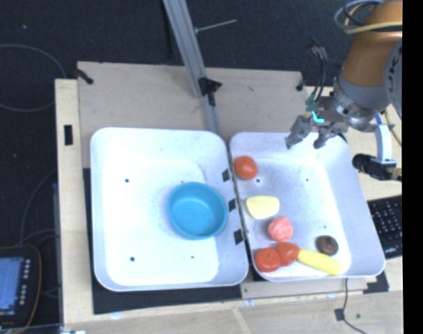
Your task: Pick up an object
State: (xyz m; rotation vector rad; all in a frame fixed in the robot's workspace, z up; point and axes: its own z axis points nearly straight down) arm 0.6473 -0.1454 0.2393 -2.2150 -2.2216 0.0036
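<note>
Grey gripper (308,136) hangs open and empty over right bin (350,176) far rim, well apart from toys, so descent here risks grabbing nothing.

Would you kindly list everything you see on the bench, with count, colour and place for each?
bins: 2, white, side by side on the bench
bowl: 1, blue, in the left bin, toward its right side
tomato-like ball: 1, red-orange, right bin, far left corner
pale block: 1, pale yellow, right bin, left side, middle
pink lump: 1, pink, right bin, below the pale block
red pieces: 2, red, right bin, near edge, touching each other
banana-like piece: 1, yellow, right bin, near edge, beside the red pieces
small round thing: 1, brown, right bin, near right corner
metal post: 1, grey, behind the bins
arm: 1, grey with orange band, at right
gripper: 1, fingers spread, above the right bin's far edge, holding nothing
</note>
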